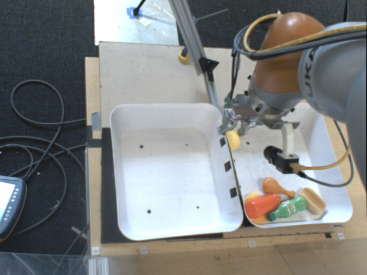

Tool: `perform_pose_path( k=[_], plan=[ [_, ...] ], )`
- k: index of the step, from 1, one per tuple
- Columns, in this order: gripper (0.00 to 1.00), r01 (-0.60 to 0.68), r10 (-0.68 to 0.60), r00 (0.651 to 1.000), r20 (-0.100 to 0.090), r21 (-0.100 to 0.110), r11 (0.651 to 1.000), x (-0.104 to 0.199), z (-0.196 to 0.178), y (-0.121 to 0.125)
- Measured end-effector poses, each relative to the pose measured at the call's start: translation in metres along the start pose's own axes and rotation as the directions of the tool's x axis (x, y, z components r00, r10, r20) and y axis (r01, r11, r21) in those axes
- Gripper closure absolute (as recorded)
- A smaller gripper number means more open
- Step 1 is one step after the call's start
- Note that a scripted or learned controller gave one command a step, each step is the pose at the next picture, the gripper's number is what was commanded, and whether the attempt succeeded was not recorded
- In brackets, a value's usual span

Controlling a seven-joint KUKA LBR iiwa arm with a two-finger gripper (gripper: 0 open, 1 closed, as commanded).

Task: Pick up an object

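My gripper (231,129) hangs over the divider between the two white bins, at the far left corner of the right bin (338,179). A small yellow object (233,139) sits between its fingertips, and the fingers are shut on it. It looks lifted just above the bin's floor. Along the right bin's near edge lie an orange-red piece (262,204), a green bottle (288,208), a tan piece (313,200) and an orange drumstick-shaped piece (273,185).
The left bin (172,171) lies beside the gripper, past the divider with black marks. A grey slanted pole (192,36) crosses behind the gripper. A black plug on a yellow cable (279,158) hangs from the arm over the right bin.
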State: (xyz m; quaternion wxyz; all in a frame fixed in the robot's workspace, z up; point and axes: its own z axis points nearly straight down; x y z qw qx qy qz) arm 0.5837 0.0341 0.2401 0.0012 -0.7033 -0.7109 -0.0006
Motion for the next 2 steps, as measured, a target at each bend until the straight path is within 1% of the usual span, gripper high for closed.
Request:
perform_pose_path(
  k=[1, 2],
  plan=[
    [1.0, 0.001, -0.001, 1.0, -0.001, -0.001, 1.0, 0.0589, -0.0036, -0.0119],
    [0.0, -0.007, 0.007, 1.0, 0.001, -0.001, 1.0, 0.0544, -0.0037, -0.0112]
  ],
)
